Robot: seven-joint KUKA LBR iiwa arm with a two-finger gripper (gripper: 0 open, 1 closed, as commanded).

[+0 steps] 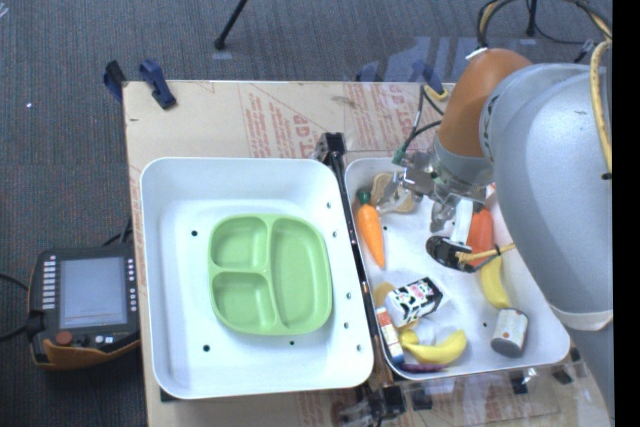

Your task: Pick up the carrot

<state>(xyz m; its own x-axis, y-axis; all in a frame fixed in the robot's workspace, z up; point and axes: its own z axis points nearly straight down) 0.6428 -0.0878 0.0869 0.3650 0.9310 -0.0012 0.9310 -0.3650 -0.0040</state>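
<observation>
Jaws (447,237) hang in the right bin (545,340), their opening unreadable, right of the carrot (372,234).

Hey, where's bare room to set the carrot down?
Left bin: bare floor all around the green plate, widest along the near wall. Right bin: crowded with the carrot, bananas, a small carton and the gripper.

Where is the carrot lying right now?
The carrot lies in the right bin, close to its left wall, with its green top pointing toward the far edge. The gripper is to its right, and a small cow-patterned carton lies nearer the camera.
</observation>
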